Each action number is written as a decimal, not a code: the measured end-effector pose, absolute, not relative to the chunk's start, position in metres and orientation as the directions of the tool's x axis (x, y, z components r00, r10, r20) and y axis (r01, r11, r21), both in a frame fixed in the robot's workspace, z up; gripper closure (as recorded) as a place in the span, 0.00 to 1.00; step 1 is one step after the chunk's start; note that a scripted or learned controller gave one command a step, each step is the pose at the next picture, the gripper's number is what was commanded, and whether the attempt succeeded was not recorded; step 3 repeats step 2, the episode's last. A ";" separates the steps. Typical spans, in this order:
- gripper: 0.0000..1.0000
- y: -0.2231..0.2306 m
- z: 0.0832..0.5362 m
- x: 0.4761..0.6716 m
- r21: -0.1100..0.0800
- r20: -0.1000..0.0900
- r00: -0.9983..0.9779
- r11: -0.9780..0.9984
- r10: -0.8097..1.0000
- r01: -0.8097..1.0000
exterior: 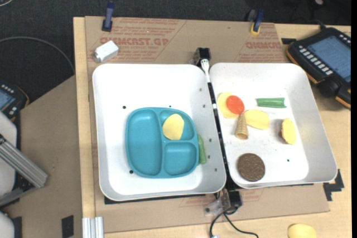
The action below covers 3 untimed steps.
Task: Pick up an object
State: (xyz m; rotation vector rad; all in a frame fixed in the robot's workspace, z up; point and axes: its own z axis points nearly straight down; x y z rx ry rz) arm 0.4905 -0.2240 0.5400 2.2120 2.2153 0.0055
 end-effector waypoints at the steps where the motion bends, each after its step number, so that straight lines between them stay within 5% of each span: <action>1: 1.00 -0.224 0.547 0.491 0.007 -0.005 -0.001 0.001 1.000 1.000; 3: 1.00 -0.224 0.558 0.491 0.011 -0.007 -0.001 0.001 1.000 1.000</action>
